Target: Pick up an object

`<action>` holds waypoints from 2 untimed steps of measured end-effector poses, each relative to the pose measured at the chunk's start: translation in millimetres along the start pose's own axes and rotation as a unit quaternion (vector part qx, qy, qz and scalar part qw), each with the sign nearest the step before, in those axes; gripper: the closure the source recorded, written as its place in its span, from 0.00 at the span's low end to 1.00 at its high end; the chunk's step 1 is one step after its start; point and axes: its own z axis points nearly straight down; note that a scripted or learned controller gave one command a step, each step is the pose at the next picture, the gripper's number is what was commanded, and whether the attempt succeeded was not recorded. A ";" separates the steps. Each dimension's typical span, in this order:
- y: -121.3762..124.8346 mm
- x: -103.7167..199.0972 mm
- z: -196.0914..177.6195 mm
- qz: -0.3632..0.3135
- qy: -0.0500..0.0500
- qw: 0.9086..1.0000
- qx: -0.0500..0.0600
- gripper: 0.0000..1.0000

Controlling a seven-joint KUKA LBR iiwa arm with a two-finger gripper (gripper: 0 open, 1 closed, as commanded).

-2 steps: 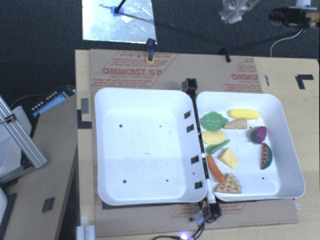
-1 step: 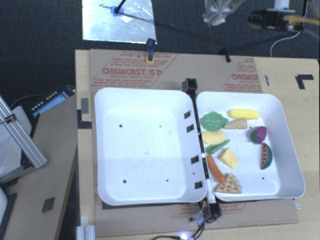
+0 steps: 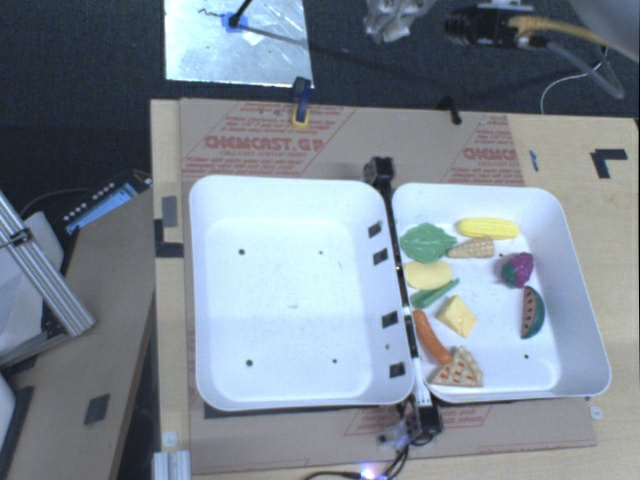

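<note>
Since the toy foods crowd the right bin [image 3: 575, 268] near its left wall, carrot [image 3: 431, 336] touching waffle [image 3: 457, 368], a grab risks pinching two; gripper [image 3: 398, 8], far side: grip state undeterminable.

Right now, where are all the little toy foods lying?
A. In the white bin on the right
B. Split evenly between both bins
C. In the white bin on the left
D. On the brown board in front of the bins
A: the yellow toy corn cob, the green leafy toy and the orange toy carrot all lie inside the shallow white right-hand bin.
</note>
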 end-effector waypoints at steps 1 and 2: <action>-0.1 39.9 0.0 0.000 0.000 1.000 0.000 1.00; 0.0 81.1 0.2 0.000 0.000 1.000 0.000 1.00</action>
